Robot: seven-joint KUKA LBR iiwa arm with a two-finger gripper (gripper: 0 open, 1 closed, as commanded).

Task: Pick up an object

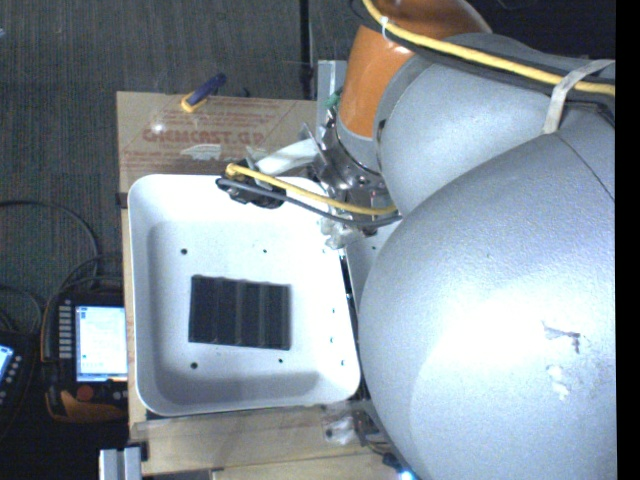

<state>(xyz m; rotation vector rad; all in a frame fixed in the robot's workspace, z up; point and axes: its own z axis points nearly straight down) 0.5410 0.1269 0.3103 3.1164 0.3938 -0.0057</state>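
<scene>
Dark carpet floor [150, 28] around the bench; handheld screen pendant [95, 343] lies far left with cables. Brown cardboard sheet [200, 138] under the bin's top edge, a blue-and-yellow pen-like item [203, 92] on it. White bin [240, 288] holds a flat black ribbed object [240, 312] near its middle. Grey arm [490, 298] with orange band [370, 68] covers the right side; pincer [335, 230] hangs over the bin's upper right rim, apart from the object, state can't tell.

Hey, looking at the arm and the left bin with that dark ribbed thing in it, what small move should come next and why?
Probably move the gripper left and forward toward the dark ribbed block. The block lies flat in the middle of the left bin, while the gripper sits at the bin's far right edge, apart from it.
</scene>
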